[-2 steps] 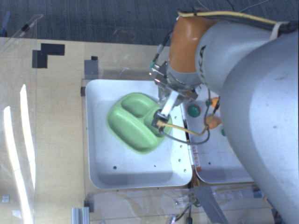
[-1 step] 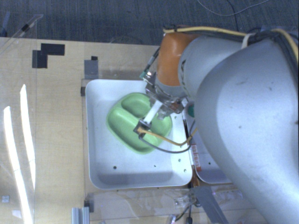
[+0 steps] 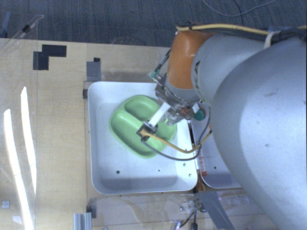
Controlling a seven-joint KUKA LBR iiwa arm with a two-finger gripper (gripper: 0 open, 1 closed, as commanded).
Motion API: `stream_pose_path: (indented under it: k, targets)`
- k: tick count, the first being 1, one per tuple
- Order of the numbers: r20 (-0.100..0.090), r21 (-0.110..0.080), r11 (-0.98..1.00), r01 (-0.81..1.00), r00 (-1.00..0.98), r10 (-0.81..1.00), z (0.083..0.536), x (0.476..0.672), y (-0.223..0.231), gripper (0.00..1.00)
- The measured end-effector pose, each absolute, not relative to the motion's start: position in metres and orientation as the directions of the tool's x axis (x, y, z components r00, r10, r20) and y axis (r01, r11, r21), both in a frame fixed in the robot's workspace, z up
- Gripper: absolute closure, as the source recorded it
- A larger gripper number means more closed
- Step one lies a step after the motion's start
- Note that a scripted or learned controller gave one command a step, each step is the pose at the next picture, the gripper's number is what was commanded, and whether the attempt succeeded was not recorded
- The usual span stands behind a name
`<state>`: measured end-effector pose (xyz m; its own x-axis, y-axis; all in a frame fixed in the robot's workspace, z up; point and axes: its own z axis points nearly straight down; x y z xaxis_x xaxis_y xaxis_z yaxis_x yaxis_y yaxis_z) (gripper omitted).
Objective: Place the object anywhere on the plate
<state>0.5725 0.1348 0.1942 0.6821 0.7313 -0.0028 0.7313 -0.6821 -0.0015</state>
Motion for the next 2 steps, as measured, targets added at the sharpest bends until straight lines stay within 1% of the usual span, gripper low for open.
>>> stream_pose_path:
  k: [1, 2]
  targets:
    - [-0.003, -0.002, -0.739, 0.673, 0.739, 0.673, 0.202, 0.550, 0.089, 1.00]
    - [-0.005, 0.000, -0.813, 0.582, 0.813, 0.582, 0.185, 0.644, 0.133, 1.00]
